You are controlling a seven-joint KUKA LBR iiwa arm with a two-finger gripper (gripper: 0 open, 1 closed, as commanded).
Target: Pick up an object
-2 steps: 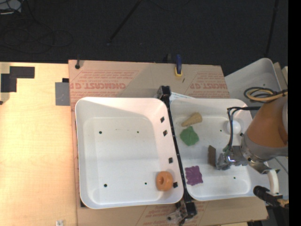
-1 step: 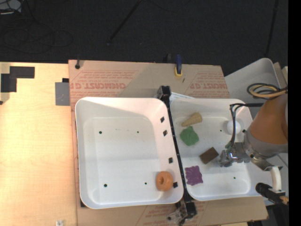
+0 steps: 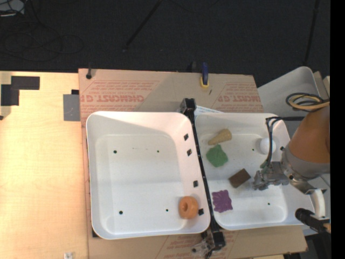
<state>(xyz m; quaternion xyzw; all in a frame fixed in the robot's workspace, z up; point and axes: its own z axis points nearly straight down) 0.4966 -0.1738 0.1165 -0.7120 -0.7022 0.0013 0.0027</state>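
In the right bin (image 3: 253, 220) lie a tan wedge (image 3: 220, 137), a green lump (image 3: 217, 156), a brown block (image 3: 239, 177), a purple piece (image 3: 221, 200) and a small white ball (image 3: 264, 144). An orange ring (image 3: 188, 207) rests in the left bin (image 3: 108, 220) near its front right corner. My gripper (image 3: 262, 183) hangs low over the right bin, just right of the brown block and apart from it. The arm's orange band (image 3: 312, 136) rises behind it at the right.
A black divider bracket (image 3: 197, 161) runs between the two bins. Cardboard (image 3: 140, 93) lies under the bins, with a wooden bench surface (image 3: 38, 171) to the left. Black cable loops (image 3: 272, 125) sit near the arm.
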